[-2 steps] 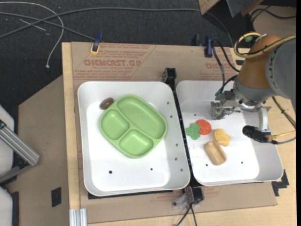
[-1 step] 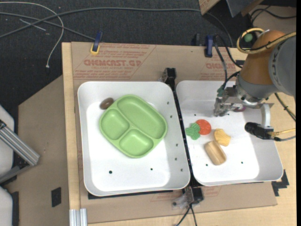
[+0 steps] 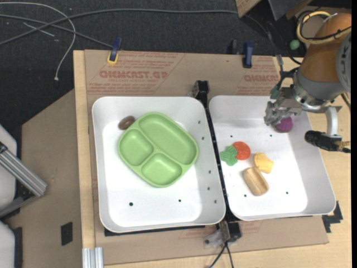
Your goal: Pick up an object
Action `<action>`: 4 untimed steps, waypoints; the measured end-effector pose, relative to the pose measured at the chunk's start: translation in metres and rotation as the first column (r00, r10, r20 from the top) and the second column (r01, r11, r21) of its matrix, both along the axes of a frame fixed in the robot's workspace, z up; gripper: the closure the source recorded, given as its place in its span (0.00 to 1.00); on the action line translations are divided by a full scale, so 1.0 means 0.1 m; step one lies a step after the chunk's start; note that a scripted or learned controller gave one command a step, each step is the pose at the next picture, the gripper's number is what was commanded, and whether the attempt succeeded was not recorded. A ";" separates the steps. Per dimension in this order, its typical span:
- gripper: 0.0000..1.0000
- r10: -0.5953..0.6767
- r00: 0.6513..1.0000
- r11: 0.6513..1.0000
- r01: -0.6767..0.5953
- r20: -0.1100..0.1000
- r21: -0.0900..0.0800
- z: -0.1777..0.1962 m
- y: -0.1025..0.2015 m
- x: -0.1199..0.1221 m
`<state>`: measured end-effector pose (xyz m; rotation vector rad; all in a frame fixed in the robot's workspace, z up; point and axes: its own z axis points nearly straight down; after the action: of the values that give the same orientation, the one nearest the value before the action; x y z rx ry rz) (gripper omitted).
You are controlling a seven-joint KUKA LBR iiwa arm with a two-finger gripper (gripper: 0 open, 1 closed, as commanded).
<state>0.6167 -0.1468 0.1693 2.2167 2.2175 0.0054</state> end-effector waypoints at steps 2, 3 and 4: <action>1.00 0.006 1.000 1.000 -0.006 -0.008 0.006 0.65 0.57 -0.16; 1.00 0.005 1.000 1.000 -0.005 -0.010 0.005 0.55 1.04 -0.28; 1.00 0.006 1.000 1.000 -0.006 -0.011 0.005 0.46 1.61 -0.46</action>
<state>0.5709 0.0144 0.2158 2.2184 2.2320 -0.0014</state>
